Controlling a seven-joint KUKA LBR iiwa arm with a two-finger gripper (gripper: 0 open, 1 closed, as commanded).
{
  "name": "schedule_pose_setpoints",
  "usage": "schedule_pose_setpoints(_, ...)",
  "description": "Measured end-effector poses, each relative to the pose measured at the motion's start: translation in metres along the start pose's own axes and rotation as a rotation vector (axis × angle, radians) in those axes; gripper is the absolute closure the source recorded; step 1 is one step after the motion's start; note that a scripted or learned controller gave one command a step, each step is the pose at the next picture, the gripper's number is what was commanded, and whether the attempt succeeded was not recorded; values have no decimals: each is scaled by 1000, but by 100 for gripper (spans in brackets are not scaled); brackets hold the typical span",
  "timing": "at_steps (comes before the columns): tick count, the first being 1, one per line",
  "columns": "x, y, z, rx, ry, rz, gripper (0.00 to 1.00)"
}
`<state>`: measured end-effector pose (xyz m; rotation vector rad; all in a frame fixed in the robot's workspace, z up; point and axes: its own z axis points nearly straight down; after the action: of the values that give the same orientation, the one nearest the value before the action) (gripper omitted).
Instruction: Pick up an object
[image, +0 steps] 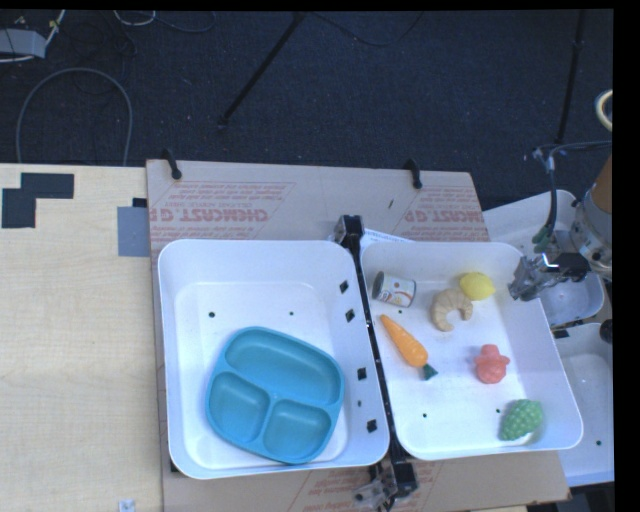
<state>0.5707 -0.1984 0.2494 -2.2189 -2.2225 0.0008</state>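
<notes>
- At the right bin's (560, 395) far right rim, the gripper (527, 277) hovers; whether its fingers are open cannot be told.
- Inside that bin lie a carrot (404, 343), croissant (451, 308), lemon (477, 286), can (395, 290), red toy (490, 364) and green toy (521, 419).
- In the left bin (190, 275) rests a blue divided plate (274, 393).

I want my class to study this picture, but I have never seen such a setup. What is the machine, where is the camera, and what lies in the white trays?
One camera looks down at a slant on a bench with two white bins. The left bin holds a blue divided plate. The right bin holds toy food: a small can, a lemon, a croissant, a carrot, a red piece and a green bunch, perhaps broccoli. The robot arm reaches in from the right; its gripper sits at that bin's right rim, with no object seen between its fingers.
</notes>
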Motion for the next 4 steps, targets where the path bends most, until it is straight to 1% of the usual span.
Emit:
schedule_pose_setpoints(2,96,-21,26,4,1,0,100)
schedule_pose_setpoints(3,149,-31,16,3,2,-2,100)
schedule_pose_setpoints(4,206,-36,21,4,1,-1,100)
